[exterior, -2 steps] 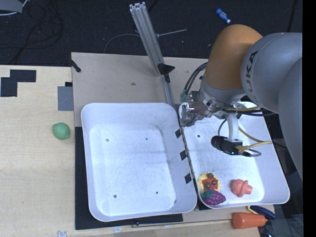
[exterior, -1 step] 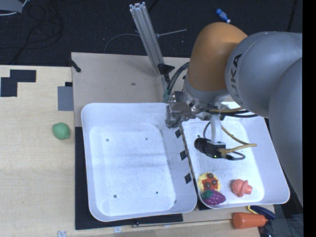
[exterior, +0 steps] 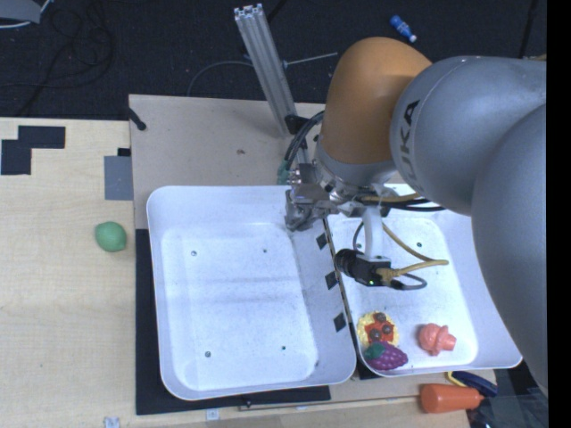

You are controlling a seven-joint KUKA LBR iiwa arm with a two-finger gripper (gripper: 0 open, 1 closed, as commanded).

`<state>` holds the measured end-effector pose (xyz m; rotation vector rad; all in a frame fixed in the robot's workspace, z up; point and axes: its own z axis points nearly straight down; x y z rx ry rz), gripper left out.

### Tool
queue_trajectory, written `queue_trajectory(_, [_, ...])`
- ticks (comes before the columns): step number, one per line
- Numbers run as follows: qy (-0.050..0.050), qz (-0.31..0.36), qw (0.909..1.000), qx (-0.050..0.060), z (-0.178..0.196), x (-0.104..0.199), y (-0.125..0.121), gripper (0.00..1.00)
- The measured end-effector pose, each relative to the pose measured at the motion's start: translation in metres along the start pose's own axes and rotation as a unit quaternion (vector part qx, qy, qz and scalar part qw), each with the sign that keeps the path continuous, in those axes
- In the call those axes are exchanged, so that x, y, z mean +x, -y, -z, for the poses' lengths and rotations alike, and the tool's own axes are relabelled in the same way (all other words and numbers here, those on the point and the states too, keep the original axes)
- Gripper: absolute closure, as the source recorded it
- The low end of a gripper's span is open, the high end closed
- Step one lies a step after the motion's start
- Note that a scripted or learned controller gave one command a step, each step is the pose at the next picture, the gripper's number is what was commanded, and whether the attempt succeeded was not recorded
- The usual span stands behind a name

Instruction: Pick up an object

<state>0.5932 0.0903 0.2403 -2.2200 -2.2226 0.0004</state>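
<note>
at the bins' shared rim, the gripper, grip unclear, may hit plastic, well apart from the grapes.

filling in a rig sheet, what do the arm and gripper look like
The arm is bulky, rounded and glossy grey, with dark KUKA lettering on its side. A smooth orange band wraps it above the wrist. The gripper is small, boxy grey metal, with dark cables looping beside its mount.

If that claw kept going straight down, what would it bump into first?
The gripper would probably meet the right wall of the left bin, near its far corner; depth is unclear.
</note>
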Motion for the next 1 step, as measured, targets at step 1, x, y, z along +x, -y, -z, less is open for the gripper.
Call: queue_trajectory(1, [0.0,-0.001,1.0,0.0,-0.0002,-0.0008,0.0,0.0])
